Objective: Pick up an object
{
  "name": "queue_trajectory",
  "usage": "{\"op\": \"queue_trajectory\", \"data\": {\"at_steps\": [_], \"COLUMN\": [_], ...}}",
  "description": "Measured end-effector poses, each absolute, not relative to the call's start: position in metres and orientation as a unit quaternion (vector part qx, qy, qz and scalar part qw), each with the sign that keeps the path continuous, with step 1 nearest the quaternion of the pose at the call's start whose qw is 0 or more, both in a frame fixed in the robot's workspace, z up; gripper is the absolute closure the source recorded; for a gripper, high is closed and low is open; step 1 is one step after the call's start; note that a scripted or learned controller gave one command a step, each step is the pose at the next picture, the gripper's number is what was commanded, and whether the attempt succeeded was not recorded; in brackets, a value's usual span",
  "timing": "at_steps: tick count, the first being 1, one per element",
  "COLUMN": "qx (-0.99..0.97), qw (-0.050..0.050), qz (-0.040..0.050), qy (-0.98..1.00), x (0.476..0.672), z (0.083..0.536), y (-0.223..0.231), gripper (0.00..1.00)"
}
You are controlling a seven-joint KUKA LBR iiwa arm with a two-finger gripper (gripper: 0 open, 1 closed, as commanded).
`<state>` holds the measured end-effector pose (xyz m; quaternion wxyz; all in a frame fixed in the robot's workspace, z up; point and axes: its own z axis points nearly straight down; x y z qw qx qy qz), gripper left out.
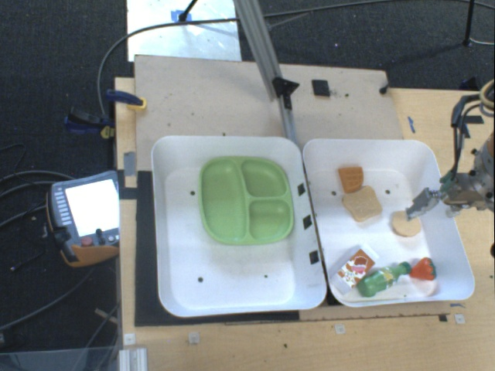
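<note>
My gripper (421, 204) hangs over the right side of the right bin (433, 161), its tip just above and beside a round tan biscuit (404, 226). To its left lie a slice of bread (362, 204) and an orange square block (350, 178). At the bin's front edge lie a red-and-white snack packet (356, 268), a green bottle (383, 278) and a small red piece (422, 269).
The left bin (178, 284) holds a green divided plate (247, 200). A slanted metal pole (263, 45) crosses the back of the bench. A pendant with a lit screen (87, 211) lies off the bench at the left.
</note>
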<state>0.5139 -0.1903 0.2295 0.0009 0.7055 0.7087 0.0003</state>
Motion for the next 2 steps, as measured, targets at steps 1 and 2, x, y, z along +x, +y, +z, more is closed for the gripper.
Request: {"op": "queue_trajectory", "data": {"at_steps": [1, 2], "qx": [0.706, 0.707], "qw": [-0.001, -0.002], "qz": [-0.0005, -0.001], "qy": [0.708, 0.708], "x": [0.514, 0.514], "z": [0.181, 0.118], "y": [-0.18, -0.183], "gripper": [0.0, 0.0]}}
